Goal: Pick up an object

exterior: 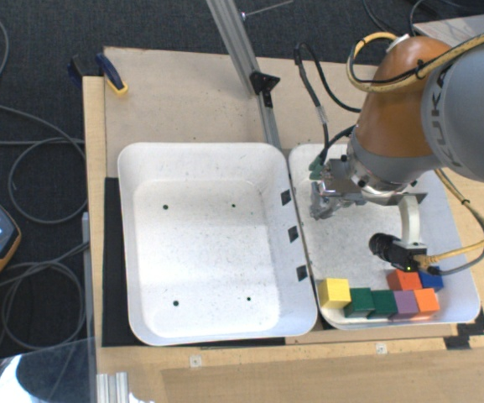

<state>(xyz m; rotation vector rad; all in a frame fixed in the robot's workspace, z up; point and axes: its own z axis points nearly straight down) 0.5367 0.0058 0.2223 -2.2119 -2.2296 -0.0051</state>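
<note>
plastic or foam blocks in mixed colours lie packed along the near edge of the right bin [464, 250]: a yellow block [336, 290] at the left end of the row, then a dark green block [361, 299], a lighter green block [385, 302], a purple block [406, 303] and an orange block [426, 300], with a red block [404, 280] and a blue block [431, 280] just behind them. most of these touch one another; the yellow one has a free face on its left side only.

the gripper [326, 198] hangs over the far left part of the same bin, well apart from the row and close to the wall shared with the left bin [141, 183]. nothing is seen between its fingers. whether they stand apart or together cannot be told from this angle, since the wrist hides them. a black fitting [386, 246] on a white bracket hangs below the wrist, just beside the red block.

judgement: no object is yet secured. risks from here: a descent at the present position would close on bare floor; among the packed blocks, fingers may land on top of neighbours instead of straddling one, or pinch two at once; the near wall leaves little room for a finger; the hanging fitting and cables could knock blocks during the approach.
</note>
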